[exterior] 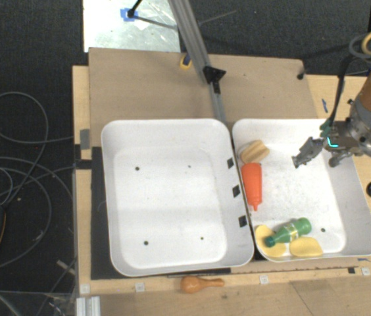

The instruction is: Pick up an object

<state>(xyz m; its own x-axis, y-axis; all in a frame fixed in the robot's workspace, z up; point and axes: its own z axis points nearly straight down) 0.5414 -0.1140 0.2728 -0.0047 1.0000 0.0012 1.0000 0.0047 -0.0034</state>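
Note:
The right bin (353,209) holds several objects. A tan bread-like piece (254,151) lies at its far left corner, with an orange carrot-shaped object (252,184) just in front of it. At the near edge a green bottle (289,231) lies across two yellow pieces (306,247). My gripper (319,158) hangs above the far right part of this bin, open, with nothing between its fingers. It is well to the right of the bread piece and the orange object.
The left bin (166,196) stands beside the right one, with black clips (235,191) along the shared wall. A tan pear-shaped object (200,283) lies on the bench in front of the bins. A grey pole (195,38) slants down behind them.

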